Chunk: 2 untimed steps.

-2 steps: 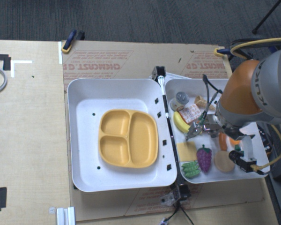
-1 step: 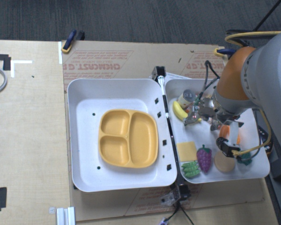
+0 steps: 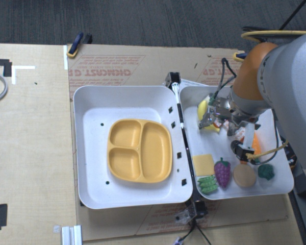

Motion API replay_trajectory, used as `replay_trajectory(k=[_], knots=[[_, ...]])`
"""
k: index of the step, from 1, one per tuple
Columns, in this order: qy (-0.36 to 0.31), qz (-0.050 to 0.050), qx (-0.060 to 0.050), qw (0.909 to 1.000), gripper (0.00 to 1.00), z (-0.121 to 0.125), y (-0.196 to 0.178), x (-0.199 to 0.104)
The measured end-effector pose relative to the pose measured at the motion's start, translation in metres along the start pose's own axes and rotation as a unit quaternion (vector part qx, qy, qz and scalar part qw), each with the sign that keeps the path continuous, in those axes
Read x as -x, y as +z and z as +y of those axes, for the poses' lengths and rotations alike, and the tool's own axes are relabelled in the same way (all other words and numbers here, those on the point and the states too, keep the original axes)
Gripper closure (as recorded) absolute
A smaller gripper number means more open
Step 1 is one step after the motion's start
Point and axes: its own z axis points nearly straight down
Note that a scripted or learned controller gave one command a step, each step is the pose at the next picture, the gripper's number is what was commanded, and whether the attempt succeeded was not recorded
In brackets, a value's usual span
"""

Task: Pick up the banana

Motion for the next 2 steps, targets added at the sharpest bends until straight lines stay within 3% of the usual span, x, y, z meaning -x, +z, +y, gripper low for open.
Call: replay_trajectory(k=[1,2], knots=[[-0.001,-0.001,0.0,1.0,1.0,0.0,-0.01,0.0],[0.065,0.001,0.002,0.9979,1.0,0.04,-0.002,-0.006]])
